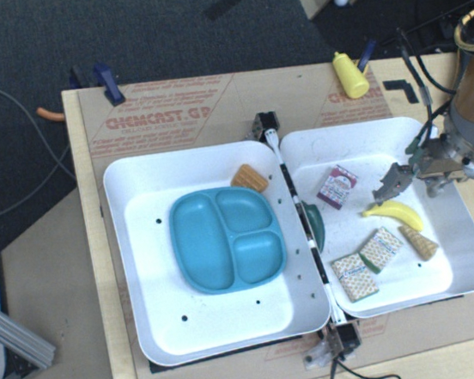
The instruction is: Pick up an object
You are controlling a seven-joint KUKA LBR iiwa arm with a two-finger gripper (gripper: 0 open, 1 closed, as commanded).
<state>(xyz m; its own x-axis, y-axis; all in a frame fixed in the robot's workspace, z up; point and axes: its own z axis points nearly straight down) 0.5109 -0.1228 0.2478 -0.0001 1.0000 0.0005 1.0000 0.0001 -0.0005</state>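
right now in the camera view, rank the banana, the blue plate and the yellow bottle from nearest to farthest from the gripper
1. banana, right bin, just below the gripper
2. yellow bottle, on the bench beyond the right bin
3. blue plate, left bin

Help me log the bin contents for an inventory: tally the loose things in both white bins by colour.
Blue or teal: 2, the divided plate and a teal thing at the divider
Yellow: 1, the banana
Tan: 2, a block and a cone
Printed packets: 3
Total: 8
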